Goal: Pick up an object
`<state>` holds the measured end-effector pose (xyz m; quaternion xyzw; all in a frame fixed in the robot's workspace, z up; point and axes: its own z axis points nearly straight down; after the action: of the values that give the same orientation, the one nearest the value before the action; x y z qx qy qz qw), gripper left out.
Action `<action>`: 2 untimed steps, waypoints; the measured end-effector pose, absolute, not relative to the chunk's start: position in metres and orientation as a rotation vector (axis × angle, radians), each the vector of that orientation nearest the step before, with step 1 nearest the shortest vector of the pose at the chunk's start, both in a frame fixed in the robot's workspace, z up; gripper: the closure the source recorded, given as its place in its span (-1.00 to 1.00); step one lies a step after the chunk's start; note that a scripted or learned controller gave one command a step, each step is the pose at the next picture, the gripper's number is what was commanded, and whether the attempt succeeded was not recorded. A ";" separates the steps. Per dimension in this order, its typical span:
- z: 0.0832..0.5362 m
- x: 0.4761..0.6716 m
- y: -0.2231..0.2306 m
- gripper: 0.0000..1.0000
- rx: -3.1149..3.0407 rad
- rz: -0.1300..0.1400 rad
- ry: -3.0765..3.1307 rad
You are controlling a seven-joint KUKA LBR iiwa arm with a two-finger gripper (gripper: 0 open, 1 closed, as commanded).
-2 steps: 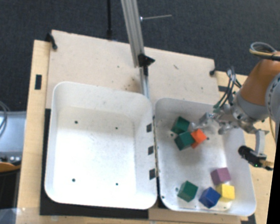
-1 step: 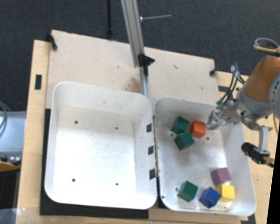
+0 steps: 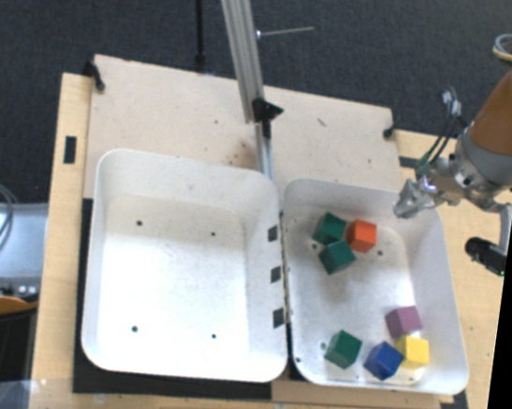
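The left bin (image 3: pixel 181 264) offers nothing to grasp. In the right bin (image 3: pixel 437 262), two green cubes (image 3: pixel 330 228) touch an orange cube (image 3: pixel 362 235); these look light, rigid and smooth, best pinched across opposite flat faces, though touching neighbours crowd the approach. Another green cube (image 3: pixel 343 348), blue cube (image 3: pixel 383 359), yellow cube (image 3: pixel 415 350) and purple cube (image 3: pixel 403 320) cluster near the front. The gripper (image 3: pixel 410 204) hovers over the far rim, carrying nothing; its spread I cannot tell.

Seven blocks (image 3: pixel 341 256) in right bin (image 3: pixel 445 273); left bin (image 3: pixel 181 264) beside it; end effector (image 3: pixel 409 203) over right bin's far rim.
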<state>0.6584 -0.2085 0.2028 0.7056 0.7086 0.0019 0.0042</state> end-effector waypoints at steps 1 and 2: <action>0.248 0.659 -0.206 1.00 2.209 0.005 2.224; 0.292 0.660 -0.208 1.00 2.208 0.005 2.225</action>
<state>0.6601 -0.2081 0.2922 0.7044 0.7098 0.0016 0.0036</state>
